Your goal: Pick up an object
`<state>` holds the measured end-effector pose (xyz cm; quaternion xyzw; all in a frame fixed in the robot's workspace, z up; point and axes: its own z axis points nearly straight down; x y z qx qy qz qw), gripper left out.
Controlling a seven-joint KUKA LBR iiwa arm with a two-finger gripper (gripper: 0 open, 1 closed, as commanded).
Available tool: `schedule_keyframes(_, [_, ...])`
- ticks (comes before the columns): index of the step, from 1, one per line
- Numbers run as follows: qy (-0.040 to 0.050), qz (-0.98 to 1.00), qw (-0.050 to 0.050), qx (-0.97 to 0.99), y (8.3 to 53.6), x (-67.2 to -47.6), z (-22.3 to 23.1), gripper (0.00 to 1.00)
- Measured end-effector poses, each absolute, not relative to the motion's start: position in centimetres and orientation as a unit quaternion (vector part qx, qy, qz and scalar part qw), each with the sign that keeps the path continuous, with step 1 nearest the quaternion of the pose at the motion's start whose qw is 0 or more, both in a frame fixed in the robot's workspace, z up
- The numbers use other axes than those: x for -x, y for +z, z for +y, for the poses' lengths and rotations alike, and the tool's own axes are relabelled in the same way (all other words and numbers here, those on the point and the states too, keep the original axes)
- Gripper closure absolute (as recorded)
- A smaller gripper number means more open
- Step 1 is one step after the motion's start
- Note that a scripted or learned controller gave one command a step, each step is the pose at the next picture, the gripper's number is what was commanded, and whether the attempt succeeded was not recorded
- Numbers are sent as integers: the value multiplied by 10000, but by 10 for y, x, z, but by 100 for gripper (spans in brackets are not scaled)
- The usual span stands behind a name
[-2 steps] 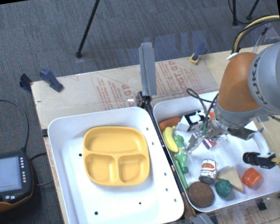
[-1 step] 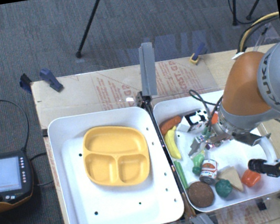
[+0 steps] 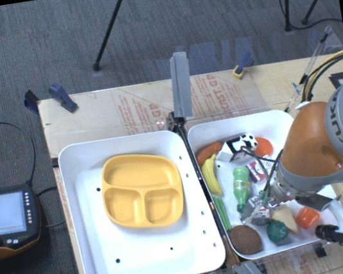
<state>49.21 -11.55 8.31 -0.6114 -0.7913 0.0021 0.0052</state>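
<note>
Camera view, looking down at a slant, puts the likeliest target, a green bottle [image 3: 240, 188], standing among the clutter in the right bin [image 3: 285, 115], roughly at its middle. The gripper [image 3: 262, 209] hangs just near-right of the bottle, low over the pile, and whether its fingers are spread or pressed together I cannot tell; nothing is visibly pinched between them. Around the bottle lie a yellow banana [image 3: 211, 175] to its left, an orange-red piece [image 3: 208, 151] at the far left corner, a black-and-white toy [image 3: 246, 141] beyond it, a brown round object [image 3: 246, 239] and a dark green ball [image 3: 277, 231] at the near edge, and a small red piece [image 3: 308, 217] to the right under the arm [image 3: 316, 148]. The left bin [image 3: 81, 180] holds a yellow divided tray [image 3: 143, 189], well apart from the action. To do this step well, I judge the descent should centre on a single item with free sides, since neighbours press close; the ball or the bottle offers cleaner flanks than the flat pieces. Lift straight up, slowly, so that crowded items are not dragged along.
</note>
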Motion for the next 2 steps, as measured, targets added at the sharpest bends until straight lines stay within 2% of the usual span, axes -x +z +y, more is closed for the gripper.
schedule_keyframes(1, [18, -7892, 60, 6141, 92, -493, -117, 100])
schedule_keyframes(2, [7, -7332, 21, 6801, 186, -498, -3, 100])
